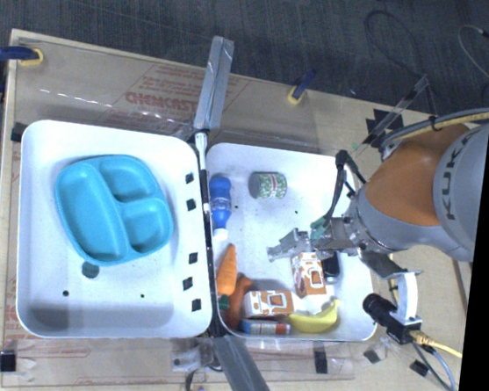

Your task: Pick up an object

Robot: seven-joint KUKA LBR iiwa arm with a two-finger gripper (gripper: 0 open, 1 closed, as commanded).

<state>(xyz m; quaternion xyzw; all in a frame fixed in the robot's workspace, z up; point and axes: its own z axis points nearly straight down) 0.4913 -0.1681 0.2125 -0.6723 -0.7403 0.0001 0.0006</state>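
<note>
My gripper [286, 245] hovers low over the middle of the right bin [305, 167], its fingers pointing left. They stand open, with only white bin floor showing between them. A small white and orange carton [310, 276] lies just below and right of the gripper, partly under the wrist. Along the bin's front lie a second carton [268, 303], a banana [320, 318], a carrot [228, 271] and a red and blue tube [264, 327]. A blue bottle [219, 200] lies by the left wall. A green can [268, 184] rests near the back.
The left bin [37, 298] holds a blue divided plate [117, 208]. A raised divider with black clips [197, 237] separates the two bins. The arm's orange band [410, 180] overhangs the right bin's right edge. A black cable loops above the wrist.
</note>
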